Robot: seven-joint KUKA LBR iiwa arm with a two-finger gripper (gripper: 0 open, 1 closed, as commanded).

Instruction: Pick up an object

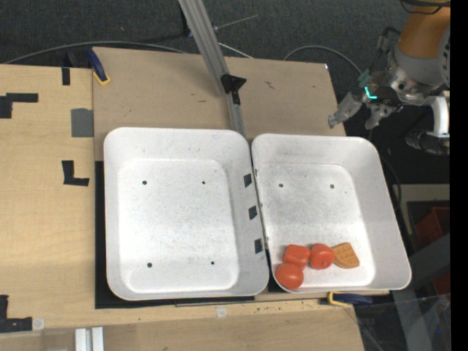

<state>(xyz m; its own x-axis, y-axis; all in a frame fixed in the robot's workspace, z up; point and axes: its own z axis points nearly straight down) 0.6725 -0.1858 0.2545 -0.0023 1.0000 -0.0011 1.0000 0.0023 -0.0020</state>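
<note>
3 round red tomato-like pieces [301,263] and 1 flat orange-tan cracker-shaped piece [346,255] lie clustered in the near corner of the right shallow white bin [365,163].

The 3 red pieces touch one another, and the cracker piece rests against the rightmost of them. The left shallow white bin [117,196] sits beside the right one, rims meeting. The two-finger gripper [360,112] hangs outside the far right corner of the right bin, its fingers spread apart with nothing between them, well away from the pieces; the grey arm with its orange band [424,28] rises above it.
</note>
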